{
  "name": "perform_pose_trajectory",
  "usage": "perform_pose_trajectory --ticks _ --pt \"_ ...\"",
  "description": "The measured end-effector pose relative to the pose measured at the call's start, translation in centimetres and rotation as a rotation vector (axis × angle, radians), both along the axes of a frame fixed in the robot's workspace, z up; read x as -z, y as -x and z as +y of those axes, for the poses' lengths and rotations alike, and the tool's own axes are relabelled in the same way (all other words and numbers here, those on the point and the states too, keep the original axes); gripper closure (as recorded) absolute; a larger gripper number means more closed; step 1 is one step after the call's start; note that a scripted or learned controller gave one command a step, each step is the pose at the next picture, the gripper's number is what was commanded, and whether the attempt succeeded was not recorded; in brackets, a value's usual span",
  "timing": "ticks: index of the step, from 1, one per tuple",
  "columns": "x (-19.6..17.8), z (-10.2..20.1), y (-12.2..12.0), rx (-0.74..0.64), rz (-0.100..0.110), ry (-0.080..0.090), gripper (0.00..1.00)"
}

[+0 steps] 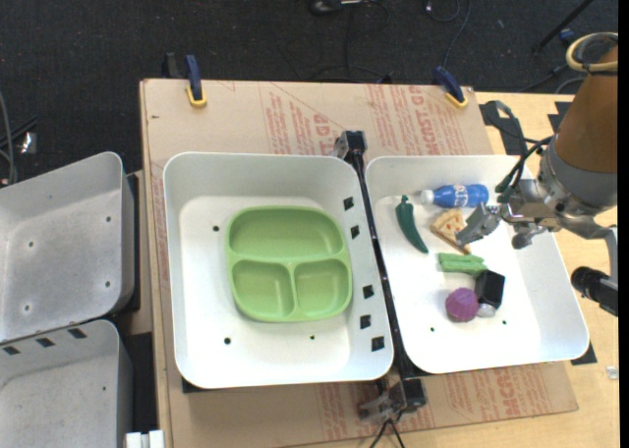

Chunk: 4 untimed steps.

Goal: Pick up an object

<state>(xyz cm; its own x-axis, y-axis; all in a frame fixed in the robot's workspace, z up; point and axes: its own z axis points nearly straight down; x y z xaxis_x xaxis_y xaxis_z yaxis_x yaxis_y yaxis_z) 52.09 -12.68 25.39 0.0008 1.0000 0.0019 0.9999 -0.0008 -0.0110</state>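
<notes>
- Objects for picking lie clustered in the right bin (550,338), all in its middle and upper part; none sits between the fingers.
- On the left, the left bin (197,240) holds a green divided tray (290,262), well apart from the arm.
- Further right, a dark green pepper (410,225) lies with its long axis running from upper left to lower right.
- Next come a blue bottle (457,195) lying on its side, a tan cracker-like piece (451,227) below it, a green block (461,262), a purple ball (462,305) and a black block (489,289).
- At the right, the gripper (482,225) hangs over the bin, apparently just right of the tan piece and above the green block; whether it is spread or closed cannot be told.
- The nearest candidates seem to lie immediately left of and below the gripper.
</notes>
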Motion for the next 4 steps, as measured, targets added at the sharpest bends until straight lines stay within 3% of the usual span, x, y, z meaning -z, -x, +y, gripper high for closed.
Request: perform_pose_trajectory --ticks 1,4 --pt "-0.5 0.0 -0.2 -0.002 -0.011 0.002 0.0" --pt "15.7 0.5 -0.2 0.001 -0.005 0.001 0.0"
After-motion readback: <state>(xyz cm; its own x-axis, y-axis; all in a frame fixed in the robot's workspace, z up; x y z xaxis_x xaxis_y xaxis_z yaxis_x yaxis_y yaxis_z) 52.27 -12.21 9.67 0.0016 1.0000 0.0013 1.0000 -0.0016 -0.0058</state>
